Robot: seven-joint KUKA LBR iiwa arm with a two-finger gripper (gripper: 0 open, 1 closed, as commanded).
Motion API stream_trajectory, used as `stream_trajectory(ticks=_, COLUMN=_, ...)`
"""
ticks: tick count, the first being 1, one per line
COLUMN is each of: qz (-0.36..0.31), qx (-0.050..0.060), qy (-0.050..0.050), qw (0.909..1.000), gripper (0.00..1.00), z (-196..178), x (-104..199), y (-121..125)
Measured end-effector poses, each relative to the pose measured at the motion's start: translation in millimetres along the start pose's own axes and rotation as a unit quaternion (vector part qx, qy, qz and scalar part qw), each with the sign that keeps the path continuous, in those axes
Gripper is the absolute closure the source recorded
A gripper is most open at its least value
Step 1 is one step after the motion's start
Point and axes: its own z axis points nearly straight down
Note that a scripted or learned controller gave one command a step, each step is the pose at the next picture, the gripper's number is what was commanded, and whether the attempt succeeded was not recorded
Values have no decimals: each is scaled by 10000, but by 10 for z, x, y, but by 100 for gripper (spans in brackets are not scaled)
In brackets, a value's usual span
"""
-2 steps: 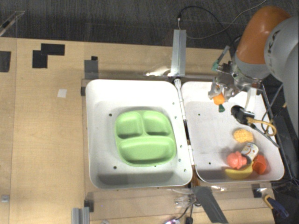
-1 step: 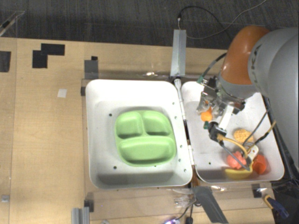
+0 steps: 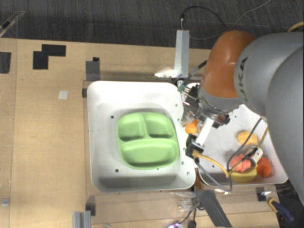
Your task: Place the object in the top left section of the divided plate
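Note:
The green divided plate (image 3: 147,140) lies in the left white bin (image 3: 102,127), with two small sections on its far side and one long section on its near side. My gripper (image 3: 189,121) hangs under the grey and orange wrist, over the rim between the two bins, just right of the plate's top right corner. A small orange object (image 3: 191,127) shows right at the gripper's tip. The wrist hides how the gripper meets it, so I cannot tell whether it is held.
The right bin (image 3: 223,141) holds a yellow ridged piece (image 3: 247,137), a pink-red item (image 3: 242,164), a yellow banana-like piece (image 3: 243,176) and an orange item (image 3: 264,166). The arm covers that bin's far side.

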Motion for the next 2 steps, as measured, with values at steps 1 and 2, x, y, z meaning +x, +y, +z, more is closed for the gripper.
stream_trajectory(ticks=1, qz=58, qx=5, qy=-5, qw=10000, gripper=100, z=392, x=497, y=-769)
stream_trajectory(ticks=2, qz=1332, qx=-1, qy=-2, qw=9911, gripper=100, z=-494, x=886, y=-327)
